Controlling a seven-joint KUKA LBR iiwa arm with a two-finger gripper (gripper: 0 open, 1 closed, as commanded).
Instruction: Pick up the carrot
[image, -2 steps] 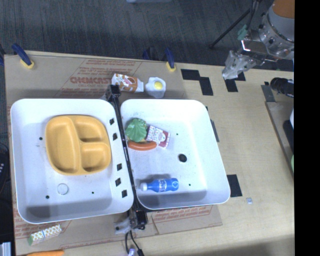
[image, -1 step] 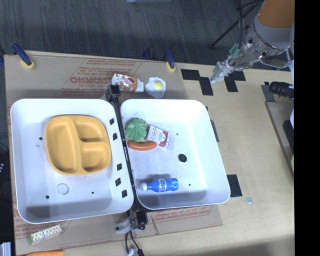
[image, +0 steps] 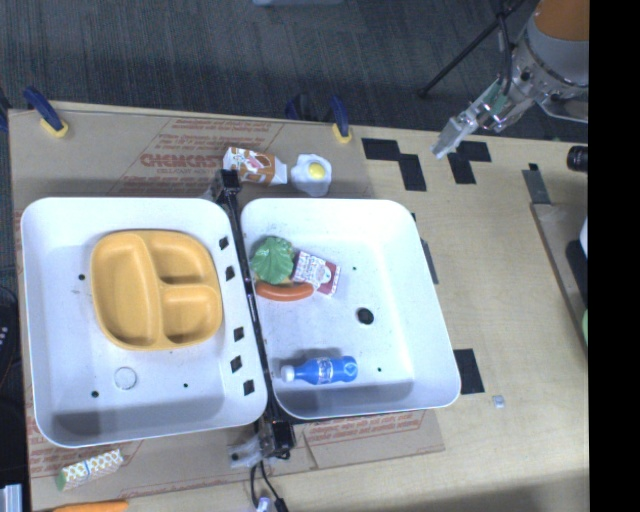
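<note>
Hanging nearest the lens, the gripper (image: 447, 145) is hovering beyond the far right corner of the right bin (image: 400, 280); whether it is wide or narrow I cannot tell. Inside this bin, by its left wall, the carrot (image: 285, 291) is lying just below a green vegetable (image: 272, 258) and touching a red packet (image: 318, 273), so I am judging the grasp will be crowded.

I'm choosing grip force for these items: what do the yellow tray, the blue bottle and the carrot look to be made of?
The yellow tray looks like moulded plastic, matte, with smooth rounded compartments. The blue bottle seems to be glossy plastic with a white cap; a highlight runs along it. The carrot is probably a plastic or rubber toy: even orange colour, faint sheen. Whether it is hard or soft cannot be told.
</note>
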